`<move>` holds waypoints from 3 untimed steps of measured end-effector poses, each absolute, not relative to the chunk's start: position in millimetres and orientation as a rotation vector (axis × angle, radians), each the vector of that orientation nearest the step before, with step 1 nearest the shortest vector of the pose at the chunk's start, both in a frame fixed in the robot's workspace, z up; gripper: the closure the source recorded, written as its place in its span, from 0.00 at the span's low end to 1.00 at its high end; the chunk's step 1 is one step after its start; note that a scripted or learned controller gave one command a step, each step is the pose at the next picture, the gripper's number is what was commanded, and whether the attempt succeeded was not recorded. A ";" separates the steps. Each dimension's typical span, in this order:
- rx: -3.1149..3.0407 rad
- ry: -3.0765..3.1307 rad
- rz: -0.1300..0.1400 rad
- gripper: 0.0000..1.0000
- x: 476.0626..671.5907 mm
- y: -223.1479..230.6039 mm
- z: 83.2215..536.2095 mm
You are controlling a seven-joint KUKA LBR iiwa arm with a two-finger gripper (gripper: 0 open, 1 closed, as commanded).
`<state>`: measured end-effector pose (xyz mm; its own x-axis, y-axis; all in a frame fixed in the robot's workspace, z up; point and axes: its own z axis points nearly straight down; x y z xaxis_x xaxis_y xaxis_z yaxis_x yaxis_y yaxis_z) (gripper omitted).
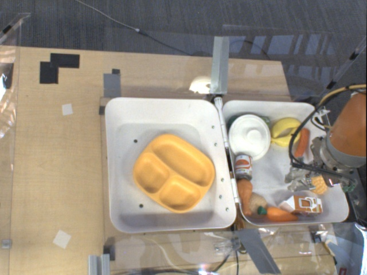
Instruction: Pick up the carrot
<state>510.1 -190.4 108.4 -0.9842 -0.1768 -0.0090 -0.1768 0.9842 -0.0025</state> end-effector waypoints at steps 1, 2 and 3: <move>-0.569 3.081 -0.003 1.00 508.8 -168.2 114.4; -1.103 2.926 -0.014 1.00 515.1 -161.8 274.0; -1.505 2.744 -0.014 1.00 543.2 -206.0 90.4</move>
<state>543.2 -206.0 90.4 -0.5374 -0.8433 -0.0062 -0.8432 0.5374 -0.0138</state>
